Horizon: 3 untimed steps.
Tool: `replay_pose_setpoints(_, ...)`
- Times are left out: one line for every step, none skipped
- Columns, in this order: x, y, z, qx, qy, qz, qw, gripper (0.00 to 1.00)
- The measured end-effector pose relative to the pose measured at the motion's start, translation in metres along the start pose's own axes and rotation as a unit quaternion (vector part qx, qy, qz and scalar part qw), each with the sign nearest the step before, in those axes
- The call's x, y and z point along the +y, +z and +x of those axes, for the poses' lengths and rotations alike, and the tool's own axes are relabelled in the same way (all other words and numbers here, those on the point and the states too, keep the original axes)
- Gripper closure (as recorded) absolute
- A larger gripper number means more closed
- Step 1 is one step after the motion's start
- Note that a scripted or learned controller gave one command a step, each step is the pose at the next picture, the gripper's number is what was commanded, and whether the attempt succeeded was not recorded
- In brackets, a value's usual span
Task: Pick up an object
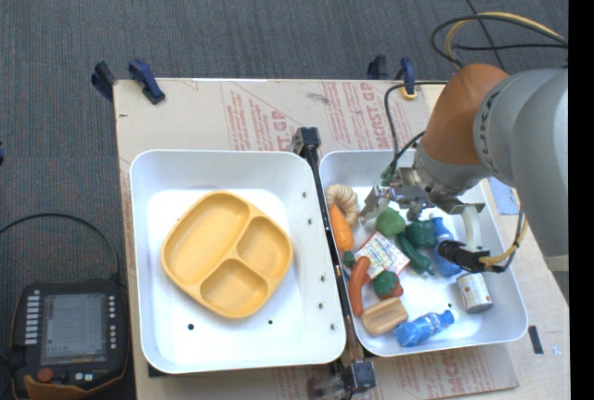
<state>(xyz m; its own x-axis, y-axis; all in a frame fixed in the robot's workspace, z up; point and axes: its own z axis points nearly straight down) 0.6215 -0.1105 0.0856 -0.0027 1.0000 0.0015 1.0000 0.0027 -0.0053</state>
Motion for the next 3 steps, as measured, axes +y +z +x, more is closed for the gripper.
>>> replay_pose_setpoints(0.000, -0.008, 0.000, 0.001, 0.001, 0.002, 1.0000, 1.00)
replay_pose_setpoints(0.021, -0.101, 0.071, 0.000, -0.001, -0.002, 1.0000, 1.00)
replay_pose_setpoints(0.022, -0.139, 0.106, 0.000, -0.002, -0.001, 1.0000, 1.00)
